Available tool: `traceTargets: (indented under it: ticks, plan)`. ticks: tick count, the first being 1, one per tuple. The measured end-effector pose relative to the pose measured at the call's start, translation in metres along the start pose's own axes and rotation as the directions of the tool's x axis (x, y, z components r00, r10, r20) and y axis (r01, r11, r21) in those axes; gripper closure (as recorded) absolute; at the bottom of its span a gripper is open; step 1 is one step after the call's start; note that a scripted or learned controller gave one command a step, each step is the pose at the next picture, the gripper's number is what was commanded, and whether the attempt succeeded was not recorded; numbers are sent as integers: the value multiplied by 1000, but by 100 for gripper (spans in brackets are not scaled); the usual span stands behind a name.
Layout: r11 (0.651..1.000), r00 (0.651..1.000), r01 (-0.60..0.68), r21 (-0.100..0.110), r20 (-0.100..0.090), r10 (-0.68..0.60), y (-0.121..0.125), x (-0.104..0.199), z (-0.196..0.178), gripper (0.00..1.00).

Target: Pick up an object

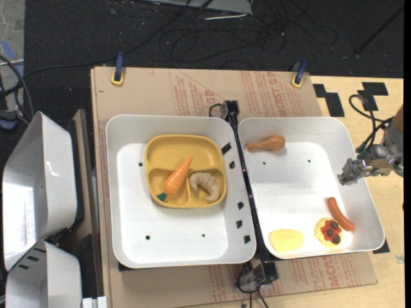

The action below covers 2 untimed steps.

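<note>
Your gripper (352, 172) hovers at the right bin's (302, 130) right rim, clutching nothing that you can see; how wide it stands, you cannot tell. You're in the approach step, nothing lifted yet. The sausage (340, 213) lies just below it, beside the small pizza (330, 231); the drumstick (268, 144) rests well apart near the far wall. Next you need a descent squarely over one piece.

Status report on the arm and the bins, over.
Gripper over right white bin's right rim, nothing seen held. Red toy sausage nearest. Nothing between them.
</note>
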State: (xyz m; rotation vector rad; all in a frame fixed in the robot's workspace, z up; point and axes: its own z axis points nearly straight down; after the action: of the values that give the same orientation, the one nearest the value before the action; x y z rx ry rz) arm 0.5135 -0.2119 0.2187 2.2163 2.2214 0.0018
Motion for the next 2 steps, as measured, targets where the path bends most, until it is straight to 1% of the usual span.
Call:
traceTargets:
  ticks: [1,2]
  plan:
    - [1000,1000,5,5,-4,-5,1,52,9,100]
    - [1000,1000,6,4,-5,-6,-8,111,1,100]
